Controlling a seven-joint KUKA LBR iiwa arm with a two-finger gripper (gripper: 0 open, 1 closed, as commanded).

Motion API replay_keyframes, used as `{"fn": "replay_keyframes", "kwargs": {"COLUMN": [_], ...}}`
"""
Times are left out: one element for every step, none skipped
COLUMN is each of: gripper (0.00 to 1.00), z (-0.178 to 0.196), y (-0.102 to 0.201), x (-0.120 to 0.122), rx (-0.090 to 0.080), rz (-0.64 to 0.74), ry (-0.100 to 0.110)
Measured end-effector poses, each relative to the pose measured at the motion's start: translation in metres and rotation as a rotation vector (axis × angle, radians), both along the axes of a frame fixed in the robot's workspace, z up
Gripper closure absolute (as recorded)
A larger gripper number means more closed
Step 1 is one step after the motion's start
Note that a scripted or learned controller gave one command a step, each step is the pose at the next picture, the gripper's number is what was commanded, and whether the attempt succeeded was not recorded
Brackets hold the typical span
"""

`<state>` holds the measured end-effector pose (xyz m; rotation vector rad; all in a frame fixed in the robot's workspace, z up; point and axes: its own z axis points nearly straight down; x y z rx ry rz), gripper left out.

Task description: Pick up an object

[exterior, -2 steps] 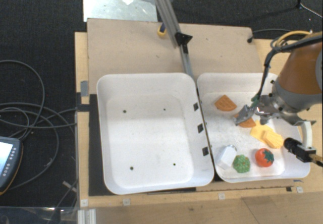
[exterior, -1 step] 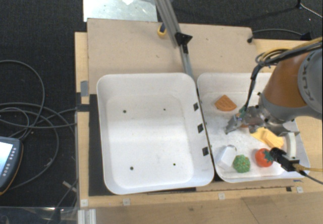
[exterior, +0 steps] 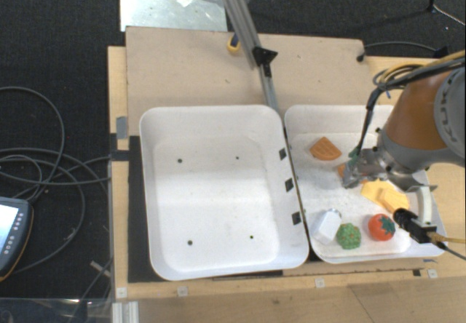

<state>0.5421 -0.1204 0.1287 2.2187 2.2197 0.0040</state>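
— So, which piece are you after?

— Likely the small orange bit tucked just beside my gripper, in the right bin. That is a guess from where I hang; the task only says an object. The orange wedge lies a little up and left of me, apart from my tip. The yellow piece sits just behind me, partly under my wrist.

— And what are you holding at this moment?

— I cannot tell. My tip is a dark, blurred knot low over the bin floor, and whether it grips anything is beyond what can be made out.

— What might spoil it?

— The orange bit is small and mostly covered by me (a sliver is all that peeks out), so I could close beside it and come up bare. Being this close to the yellow piece, I might also nudge it or catch its edge instead. My cables loop near the bin's far rim, though they look clear of the toys.

— Anything else around?

— Along the near edge: a white block, a green lump touching it, and a red tomato-like toy near a black fitting on my arm. The left bin holds nothing I can pick out besides dark specks.
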Motion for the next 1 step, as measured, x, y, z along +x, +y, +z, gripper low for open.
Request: {"fn": "replay_keyframes", "kwargs": {"gripper": [1.00], "z": [0.0439], "y": [-0.0025], "x": [0.0050], "rx": [-0.001], "rz": [0.003], "ry": [-0.002]}}
